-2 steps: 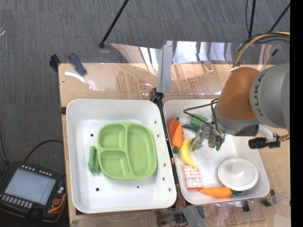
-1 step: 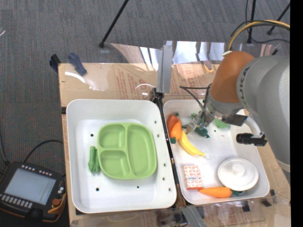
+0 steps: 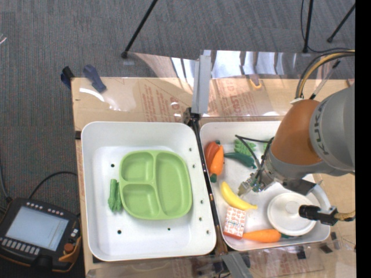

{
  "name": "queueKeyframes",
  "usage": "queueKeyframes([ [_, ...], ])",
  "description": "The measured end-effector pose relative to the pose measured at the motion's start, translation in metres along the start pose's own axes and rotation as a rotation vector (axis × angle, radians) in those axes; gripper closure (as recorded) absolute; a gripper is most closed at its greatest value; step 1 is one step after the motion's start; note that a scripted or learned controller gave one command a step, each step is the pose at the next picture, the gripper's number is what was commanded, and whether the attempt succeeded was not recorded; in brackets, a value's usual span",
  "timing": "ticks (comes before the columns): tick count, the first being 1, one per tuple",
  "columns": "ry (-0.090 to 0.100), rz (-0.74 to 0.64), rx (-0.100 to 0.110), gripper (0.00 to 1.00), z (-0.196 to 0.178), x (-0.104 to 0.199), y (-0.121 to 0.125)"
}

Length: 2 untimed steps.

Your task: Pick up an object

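Observation:
My gripper point(image 3: 250, 186) hangs low in the right bin point(image 3: 232, 126), just above the far end of a yellow banana point(image 3: 236, 196). Nothing shows between it and the banana, and its tip is too small to read. Around it lie an orange pepper point(image 3: 215, 157), a dark green leafy vegetable point(image 3: 244, 150), a red and white carton point(image 3: 235, 222), an orange carrot point(image 3: 262, 235) and a white bowl point(image 3: 289, 214). The grey and orange arm point(image 3: 301, 141) covers the bin's right part.
The left bin point(image 3: 98, 138) holds a light green divided plate point(image 3: 155, 184) and a green pea pod point(image 3: 113, 194) beside it. A grey post point(image 3: 200, 86) stands behind the gap between the bins. A teach pendant point(image 3: 35, 230) lies on the floor at lower left.

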State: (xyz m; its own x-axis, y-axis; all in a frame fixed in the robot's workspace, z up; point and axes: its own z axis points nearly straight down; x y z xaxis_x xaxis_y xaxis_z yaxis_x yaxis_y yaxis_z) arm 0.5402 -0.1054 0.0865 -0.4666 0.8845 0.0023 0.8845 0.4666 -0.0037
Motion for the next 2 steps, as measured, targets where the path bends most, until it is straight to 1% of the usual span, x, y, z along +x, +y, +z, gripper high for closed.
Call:
queueKeyframes([
  [1,0.0,-0.001,-0.001,0.0,0.0,0.0,0.001],
  [2,-0.002,0.176,-0.002,0.0,-0.001,-0.03,0.061],
])
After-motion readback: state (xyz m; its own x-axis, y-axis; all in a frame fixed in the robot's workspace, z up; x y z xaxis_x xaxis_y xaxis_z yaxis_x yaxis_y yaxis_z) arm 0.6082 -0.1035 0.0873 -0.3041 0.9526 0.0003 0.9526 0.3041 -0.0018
